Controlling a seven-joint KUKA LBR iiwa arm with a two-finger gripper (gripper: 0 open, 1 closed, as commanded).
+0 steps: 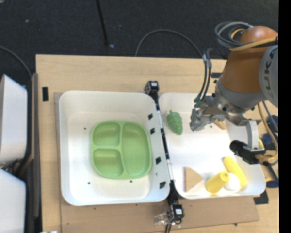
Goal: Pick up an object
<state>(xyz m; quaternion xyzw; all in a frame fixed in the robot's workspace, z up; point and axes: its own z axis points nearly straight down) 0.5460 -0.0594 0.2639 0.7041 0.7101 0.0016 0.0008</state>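
Note:
In the right bin [203, 149] a knobbly green object [174, 122] lies near the left wall. My gripper [198, 122] hangs low over this bin's back half, just to the right of the green object and apart from it. Nothing shows between its tips. A pale wooden wedge [192, 179] rests at the bin's front. Beside it lie a short yellow cylinder [215, 183], a white ball [232, 182] and a longer yellow piece [233, 168].
The left bin [72, 144] holds a green divided plate [121, 149]. A ridge with black clips [160, 144] separates the two bins. A small tan piece [219, 125] peeks out from under the wrist. White boxes [9, 125] stand off the bench's left side.

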